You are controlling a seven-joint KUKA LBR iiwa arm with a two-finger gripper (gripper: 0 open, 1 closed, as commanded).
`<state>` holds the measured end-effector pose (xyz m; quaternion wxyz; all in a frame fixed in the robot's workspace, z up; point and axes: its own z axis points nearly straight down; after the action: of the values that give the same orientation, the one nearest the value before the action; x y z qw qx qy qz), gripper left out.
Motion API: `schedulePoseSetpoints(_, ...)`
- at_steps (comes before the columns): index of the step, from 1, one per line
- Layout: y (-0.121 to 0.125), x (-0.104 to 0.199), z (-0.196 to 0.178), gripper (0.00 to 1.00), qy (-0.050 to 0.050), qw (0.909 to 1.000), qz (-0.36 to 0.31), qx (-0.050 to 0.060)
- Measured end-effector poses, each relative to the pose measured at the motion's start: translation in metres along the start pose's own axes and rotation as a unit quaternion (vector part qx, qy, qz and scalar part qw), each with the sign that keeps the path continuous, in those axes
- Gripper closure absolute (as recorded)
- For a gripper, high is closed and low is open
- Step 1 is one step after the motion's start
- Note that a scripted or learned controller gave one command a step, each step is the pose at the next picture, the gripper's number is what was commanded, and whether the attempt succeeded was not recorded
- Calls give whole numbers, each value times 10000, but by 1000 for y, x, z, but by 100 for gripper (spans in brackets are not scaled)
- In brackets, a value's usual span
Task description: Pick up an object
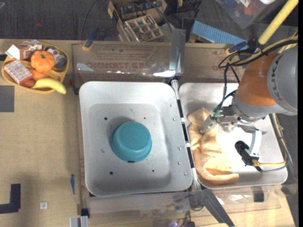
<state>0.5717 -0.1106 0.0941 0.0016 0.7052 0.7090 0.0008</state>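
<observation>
1. Two white bins sit side by side on my bench. The left bin (94, 103) has a teal bowl (131, 141) lying upside down near its middle.
2. The right bin (279, 174) has a soft yellow cloth (210, 150) bunched up along its left side, going from near the top down to the bottom edge.
3. My arm (265, 84) reaches in from the right and hangs over the right bin. The gripper (211, 123) is low, right at the top part of the cloth.
4. I cannot tell how far open the fingers are. They are small and mixed in with the cloth folds. I also cannot tell if they have any cloth between them.
5. A black and white part of the tool (248, 150) sticks down over the bare floor of the right bin.
6. So how far am I? I think the reach is done, because the gripper is down at the cloth.
7. What is left, I think: get a real hold on the cloth and lift it up out of the bin. The cloth lies flat in the bin, so nothing looks lifted yet.
8. The bowl sits well apart from the gripper, in the other bin, untouched.
</observation>
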Motion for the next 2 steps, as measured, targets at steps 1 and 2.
schedulePoseSetpoints(1,31,14,5,0,-9,9883,-1524,-46)
schedulePoseSetpoints(2,32,11,-7,100,-8,9888,-1489,-76)
